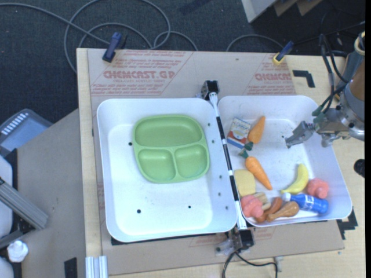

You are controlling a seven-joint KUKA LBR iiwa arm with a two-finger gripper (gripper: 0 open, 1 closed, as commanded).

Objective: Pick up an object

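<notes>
Gripper (pixel 297 135) over right bin (pixel 342 172), upper right part, fingers parted, holding nothing | carrot (pixel 258 172) mid-bin, banana (pixel 297 180) beside it, blue bottle (pixel 310 202) at bin's near edge | green plate (pixel 171 147) in left bin (pixel 116 213)

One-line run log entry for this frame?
gripper: over right bin, nothing held | carrots, banana in bin | green plate: left bin

Green plate (pixel 171 147), yellow banana (pixel 296 180), orange carrot (pixel 258 172)
</notes>
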